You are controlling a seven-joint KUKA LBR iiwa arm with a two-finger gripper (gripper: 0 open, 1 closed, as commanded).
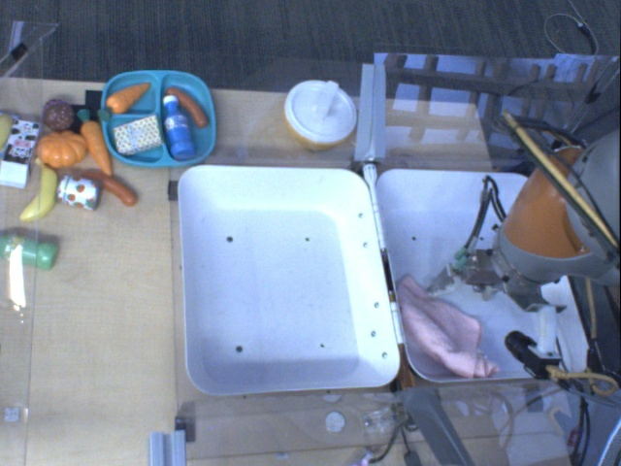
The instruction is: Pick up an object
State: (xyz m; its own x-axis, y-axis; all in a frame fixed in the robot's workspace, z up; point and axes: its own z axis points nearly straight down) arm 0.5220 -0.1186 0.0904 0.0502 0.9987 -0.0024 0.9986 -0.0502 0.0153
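Observation:
A crumpled pink cloth [441, 330] lies in the near left corner of the right bin [427, 212]. My gripper [464, 268] hangs low inside that bin, just above and to the right of the cloth's upper edge, close to it. The grey arm with its orange band [539, 216] reaches in from the right and covers the right part of the bin.
The left bin [277, 275] lies beside the right one. A blue divided plate [158, 117] with toy food, loose toy vegetables [68, 153] and a banana [39, 197] sit on the bench at far left. A white-lidded yellow cup [320, 113] stands behind the bins.

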